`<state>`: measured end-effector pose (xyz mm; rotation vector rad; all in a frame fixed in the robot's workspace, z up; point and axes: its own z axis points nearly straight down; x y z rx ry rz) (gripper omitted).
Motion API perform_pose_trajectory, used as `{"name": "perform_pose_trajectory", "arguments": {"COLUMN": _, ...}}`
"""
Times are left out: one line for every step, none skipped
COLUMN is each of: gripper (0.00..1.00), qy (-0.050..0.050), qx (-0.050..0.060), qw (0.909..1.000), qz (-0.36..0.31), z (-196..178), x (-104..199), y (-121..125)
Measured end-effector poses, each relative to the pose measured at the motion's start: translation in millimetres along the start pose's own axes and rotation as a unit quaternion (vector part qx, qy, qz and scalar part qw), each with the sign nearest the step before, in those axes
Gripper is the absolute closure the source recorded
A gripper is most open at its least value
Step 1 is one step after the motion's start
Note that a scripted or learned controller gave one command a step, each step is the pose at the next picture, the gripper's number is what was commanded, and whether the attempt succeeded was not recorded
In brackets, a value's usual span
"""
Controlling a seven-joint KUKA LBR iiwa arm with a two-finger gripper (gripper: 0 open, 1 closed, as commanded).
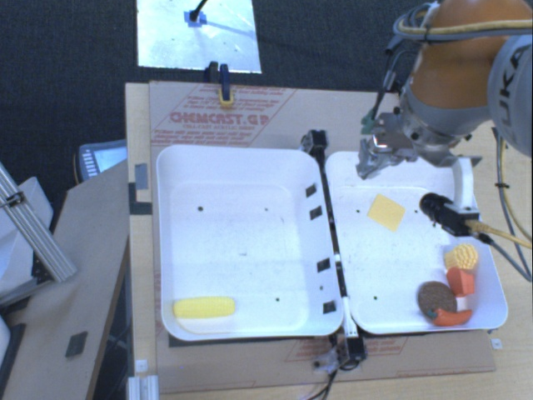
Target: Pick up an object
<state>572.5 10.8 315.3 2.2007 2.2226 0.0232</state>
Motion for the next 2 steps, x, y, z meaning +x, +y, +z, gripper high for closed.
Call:
{"name": "perform_pose_trajectory", "arguments": {"gripper": 1.0, "qy": -0.002, "qx": -0.001, "qw": 1.0, "qz": 0.006, "z": -175, "x": -56, "y": -5}}
{"name": "perform_pose_trajectory", "arguments": {"gripper": 1.0, "qy": 0.0, "qx": 0.016, "qw": 0.9998, "qz": 0.008, "z": -50, "x": -97, "y": -76}}
